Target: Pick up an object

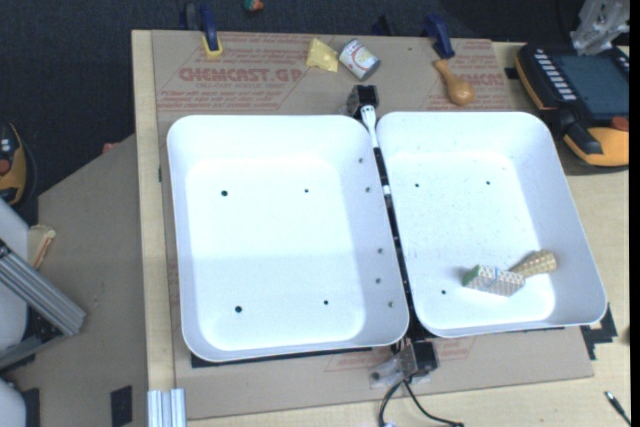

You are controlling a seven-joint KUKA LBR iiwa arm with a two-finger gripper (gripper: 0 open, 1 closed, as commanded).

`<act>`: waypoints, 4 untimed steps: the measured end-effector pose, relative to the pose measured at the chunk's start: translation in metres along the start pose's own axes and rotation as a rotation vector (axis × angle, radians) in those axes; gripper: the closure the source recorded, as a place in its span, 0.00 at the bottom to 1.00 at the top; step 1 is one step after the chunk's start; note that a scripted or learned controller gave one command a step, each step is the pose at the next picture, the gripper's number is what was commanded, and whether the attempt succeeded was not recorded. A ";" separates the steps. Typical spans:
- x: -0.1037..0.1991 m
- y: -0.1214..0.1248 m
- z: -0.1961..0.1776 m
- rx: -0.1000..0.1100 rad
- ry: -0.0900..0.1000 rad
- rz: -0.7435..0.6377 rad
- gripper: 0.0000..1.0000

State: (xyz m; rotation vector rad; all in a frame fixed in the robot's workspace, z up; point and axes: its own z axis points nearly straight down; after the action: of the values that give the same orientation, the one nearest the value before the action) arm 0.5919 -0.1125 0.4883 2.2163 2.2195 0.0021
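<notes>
We could not tell how the gripper's jaws stood. In the right bin (pixel 560 165), near 5 o'clock, lay a flat speckled grey piece (pixel 493 280) touching a tan bumpy stick (pixel 533 264). Both bins were smooth, white and shallow, with round corners. The left bin (pixel 180 215) sat touching it.

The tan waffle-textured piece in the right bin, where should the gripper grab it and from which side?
Grip the tan waffle-textured piece across its narrow width near its free upper-right end, coming straight down. It lies flat and slanted, and its lower-left end meets the grey patterned block, so that end looks crowded.
</notes>
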 end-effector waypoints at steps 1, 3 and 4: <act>0.021 0.048 0.146 0.017 0.005 -0.001 1.00; 0.126 0.053 0.063 -0.017 0.005 -0.007 1.00; 0.184 0.074 0.152 0.013 0.004 -0.005 1.00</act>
State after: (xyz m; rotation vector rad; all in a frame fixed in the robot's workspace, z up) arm 0.6662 0.0709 0.3364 2.2196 2.2330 -0.0084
